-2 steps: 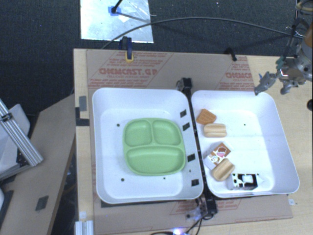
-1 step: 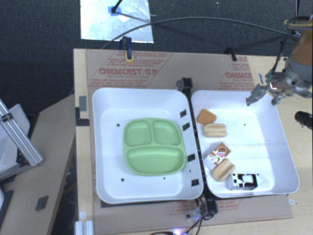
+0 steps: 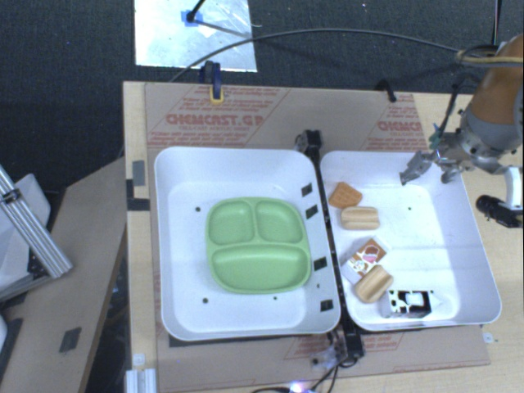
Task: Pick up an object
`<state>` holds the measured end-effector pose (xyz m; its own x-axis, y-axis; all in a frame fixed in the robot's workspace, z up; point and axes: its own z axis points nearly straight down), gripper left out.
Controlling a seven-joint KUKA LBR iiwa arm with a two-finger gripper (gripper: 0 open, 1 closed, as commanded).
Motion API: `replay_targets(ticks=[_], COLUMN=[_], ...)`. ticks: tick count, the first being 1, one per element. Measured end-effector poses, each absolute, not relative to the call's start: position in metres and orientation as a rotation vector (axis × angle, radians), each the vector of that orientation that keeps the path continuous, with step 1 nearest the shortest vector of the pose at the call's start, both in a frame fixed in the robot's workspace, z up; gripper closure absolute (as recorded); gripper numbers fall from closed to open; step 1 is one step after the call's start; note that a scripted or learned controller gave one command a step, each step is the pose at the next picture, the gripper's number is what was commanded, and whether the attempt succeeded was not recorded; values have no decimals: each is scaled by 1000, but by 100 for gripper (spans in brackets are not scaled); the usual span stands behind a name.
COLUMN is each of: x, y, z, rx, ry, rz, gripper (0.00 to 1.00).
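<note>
Jaws (image 3: 429,167) above right bin (image 3: 471,244); nothing between fingers.

Five small objects were seen lying in the right bin (image 3: 458,219), toward its left side. An orange wedge-shaped piece (image 3: 345,195) was placed farthest back, with a tan roll (image 3: 359,217) just in front. A small printed packet (image 3: 365,258) was touched by a second tan roll (image 3: 373,283), and a black-and-white piece (image 3: 408,303) was found near the front wall.

Grey, rounded metal arm (image 3: 491,129) with a broad orange band (image 3: 499,88) above the wrist. Small metallic two-finger gripper (image 3: 427,167), grey and angular. Thin dark cable alongside the wrist.
</note>
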<state>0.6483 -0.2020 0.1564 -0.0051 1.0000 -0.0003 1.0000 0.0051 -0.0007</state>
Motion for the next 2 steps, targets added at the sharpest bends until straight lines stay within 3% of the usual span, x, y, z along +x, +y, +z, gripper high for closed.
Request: replay_targets(ticks=[1,2], x=[650,652], y=[-191,-192], z=[106,121], rx=[-2213,-2216], ry=[-2228,-2235], rz=[0,-5], gripper=[0,100])
